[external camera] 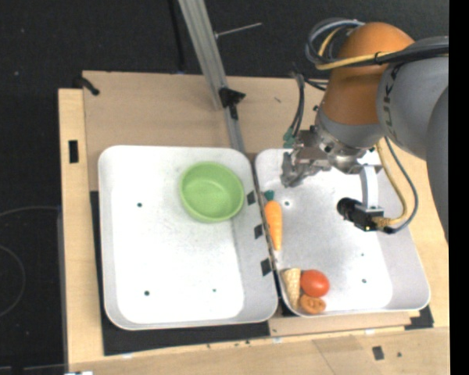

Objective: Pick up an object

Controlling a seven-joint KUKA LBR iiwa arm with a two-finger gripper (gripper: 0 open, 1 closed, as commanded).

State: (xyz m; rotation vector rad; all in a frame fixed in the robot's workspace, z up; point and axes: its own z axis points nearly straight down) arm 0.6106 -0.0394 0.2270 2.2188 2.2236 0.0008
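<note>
Nearest the lens, at the right white plastic bin's point(391, 287) front edge, well below the gripper point(291, 170), lie a tan bread-like piece point(291, 280), a brown lumpy item point(312, 305) and a round red tomato point(315, 283). Far to the gripper's left, a green plastic bowl point(212, 191) sits in the left white bin point(141, 287). Just below the gripper lies a tapered orange carrot point(273, 223). Whether the gripper is wide or narrow, I cannot tell; nothing visibly sits in it.

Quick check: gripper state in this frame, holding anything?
Gripper: cannot be told; it hangs over the right bin's far-left corner, above the carrot, with nothing visibly held.
</note>
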